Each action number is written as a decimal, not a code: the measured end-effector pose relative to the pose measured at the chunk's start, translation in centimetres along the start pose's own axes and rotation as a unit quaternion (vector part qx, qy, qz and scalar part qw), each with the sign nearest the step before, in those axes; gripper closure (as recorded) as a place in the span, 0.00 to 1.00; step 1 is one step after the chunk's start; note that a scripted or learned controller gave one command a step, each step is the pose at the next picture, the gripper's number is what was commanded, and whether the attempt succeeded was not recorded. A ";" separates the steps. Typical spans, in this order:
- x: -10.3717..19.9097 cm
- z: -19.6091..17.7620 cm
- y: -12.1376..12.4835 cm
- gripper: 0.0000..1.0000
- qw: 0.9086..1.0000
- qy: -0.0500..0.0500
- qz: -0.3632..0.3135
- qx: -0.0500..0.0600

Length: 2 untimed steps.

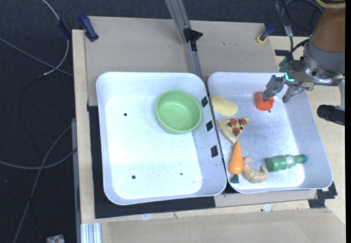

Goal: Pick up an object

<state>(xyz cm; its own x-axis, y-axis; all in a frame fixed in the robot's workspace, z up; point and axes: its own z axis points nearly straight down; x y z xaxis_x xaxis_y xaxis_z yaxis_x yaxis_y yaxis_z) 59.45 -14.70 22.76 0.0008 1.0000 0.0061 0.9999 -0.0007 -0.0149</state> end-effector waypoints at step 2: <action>0.6 5.9 -0.3 0.00 1.000 0.000 0.000 0.001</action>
<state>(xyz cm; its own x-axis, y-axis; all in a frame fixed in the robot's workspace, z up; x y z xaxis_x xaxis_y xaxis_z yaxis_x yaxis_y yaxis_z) 59.11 -14.08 16.92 0.0004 1.0000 0.0063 0.9999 -0.0003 -0.0162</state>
